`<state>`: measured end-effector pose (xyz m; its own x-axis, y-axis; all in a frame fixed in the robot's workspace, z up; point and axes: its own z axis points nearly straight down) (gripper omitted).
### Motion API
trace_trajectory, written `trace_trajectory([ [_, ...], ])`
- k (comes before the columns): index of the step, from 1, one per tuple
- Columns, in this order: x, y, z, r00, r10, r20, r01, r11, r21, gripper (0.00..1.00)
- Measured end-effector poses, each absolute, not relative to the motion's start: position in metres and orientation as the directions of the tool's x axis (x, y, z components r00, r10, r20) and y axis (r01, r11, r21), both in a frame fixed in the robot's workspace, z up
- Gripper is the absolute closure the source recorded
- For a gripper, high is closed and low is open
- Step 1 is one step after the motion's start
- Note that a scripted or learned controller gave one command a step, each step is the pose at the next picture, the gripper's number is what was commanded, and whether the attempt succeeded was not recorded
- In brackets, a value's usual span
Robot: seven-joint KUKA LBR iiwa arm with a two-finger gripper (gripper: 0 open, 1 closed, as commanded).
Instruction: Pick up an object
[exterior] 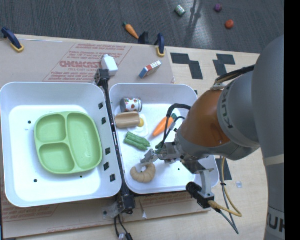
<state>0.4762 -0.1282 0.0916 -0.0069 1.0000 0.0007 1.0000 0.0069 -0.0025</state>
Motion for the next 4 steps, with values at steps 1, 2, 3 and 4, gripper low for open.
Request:
trace_trajectory([
  [1, 0.477, -0.128, 0.102, -0.014, 1.000, -0.001, 1.000, 0.014, -0.001, 1.00],
  [2, 0.486, -0.091, 0.160, -0.009, 1.000, 0.000, 1.000, 0.009, -0.001, 1.00],
  [3, 0.477, -0.107, 0.206, -0.005, 1.000, 0.000, 1.000, 0.005, 0.001, 1.00],
  [4, 0.477, -0.157, 0.198, -0.004, 1.000, -0.001, 1.000, 0.004, 0.000, 1.00],
])
